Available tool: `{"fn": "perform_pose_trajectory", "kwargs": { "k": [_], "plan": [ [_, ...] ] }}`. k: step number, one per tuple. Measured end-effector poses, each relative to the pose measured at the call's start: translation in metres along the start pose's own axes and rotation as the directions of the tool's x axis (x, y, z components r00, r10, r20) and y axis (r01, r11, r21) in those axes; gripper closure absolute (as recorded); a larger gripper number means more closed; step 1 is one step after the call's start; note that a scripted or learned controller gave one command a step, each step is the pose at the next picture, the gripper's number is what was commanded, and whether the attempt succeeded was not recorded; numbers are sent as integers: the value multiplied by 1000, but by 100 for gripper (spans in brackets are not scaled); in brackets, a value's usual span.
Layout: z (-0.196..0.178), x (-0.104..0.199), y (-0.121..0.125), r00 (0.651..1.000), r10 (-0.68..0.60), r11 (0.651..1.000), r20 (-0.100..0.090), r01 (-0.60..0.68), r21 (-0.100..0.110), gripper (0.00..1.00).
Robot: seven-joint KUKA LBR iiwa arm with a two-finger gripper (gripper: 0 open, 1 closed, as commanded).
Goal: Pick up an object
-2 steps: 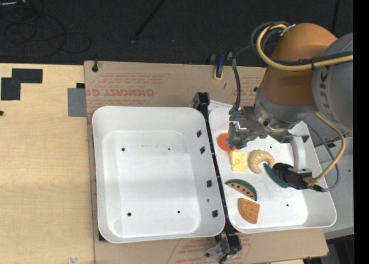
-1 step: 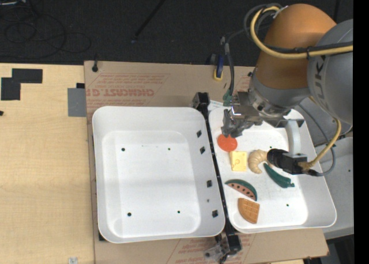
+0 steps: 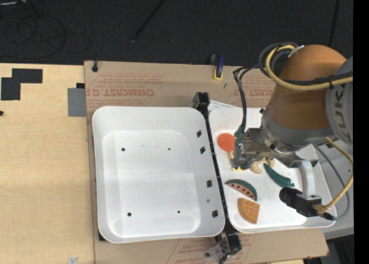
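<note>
Arm [image 3: 340, 102] comes in from the view's R and bends over the R bin [image 3: 266, 200]; its orange band [image 3: 308, 84] bulks toward the camera and hides part of the bin's back R area; the wrist points steeply down. Gripper [image 3: 245, 154] sits low inside the R bin, near that bin's L wall, approx. mid-depth; the wrist housing covers it from above, so how wide it stands cannot be told, nor whether it has hold of anything.

Objects for picking, all in the R bin:
- red round piece [image 3: 225, 140] just L of the gripper, toward the back; close or touching, cannot tell which;
- cream piece [image 3: 255, 168] just in front of the gripper, partly under the wrist;
- green-handled piece [image 3: 278, 176] R of the cream one, lying at a slant, its upper end under the arm;
- dark red slice [image 3: 241, 188] w/ green rim, nearer the front, apart from the gripper;
- orange wedge [image 3: 249, 211] w/ grid pattern, just in front of the slice, near the front rim.

Surroundings:
- L bin [image 3: 150, 170] lies beside the R bin; a black strip [image 3: 209, 153] w/ clips runs front to back btw. them;
- both bins rest on a cardboard sheet [image 3: 144, 84] w/ red print;
- blue-and-yellow clamp [image 3: 218, 68] at the sheet's back edge, well apart from the gripper;
- pale wood bench top [image 3: 40, 170] to the L.

Obstruction: the bin's L wall and the black strip stand near the gripper; the red and cream pieces flank it.
</note>
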State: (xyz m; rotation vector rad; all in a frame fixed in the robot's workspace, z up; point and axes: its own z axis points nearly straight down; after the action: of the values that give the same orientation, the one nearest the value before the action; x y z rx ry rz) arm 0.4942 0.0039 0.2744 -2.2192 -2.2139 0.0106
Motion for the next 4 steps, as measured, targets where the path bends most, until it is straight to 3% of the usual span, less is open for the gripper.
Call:
{"fn": "perform_pose_trajectory", "kwargs": {
  "k": [1,2,3,4],
  "plan": [
    [-16,35,3,1000,-6,1000,-1,6,-7,100],
    [-58,77,10,1000,-7,1000,-1,7,-10,100],
    [-107,130,-20,1000,-9,1000,-2,9,-10,100],
    [-149,133,-20,1000,-4,1000,0,4,-11,100]
  ]
}}
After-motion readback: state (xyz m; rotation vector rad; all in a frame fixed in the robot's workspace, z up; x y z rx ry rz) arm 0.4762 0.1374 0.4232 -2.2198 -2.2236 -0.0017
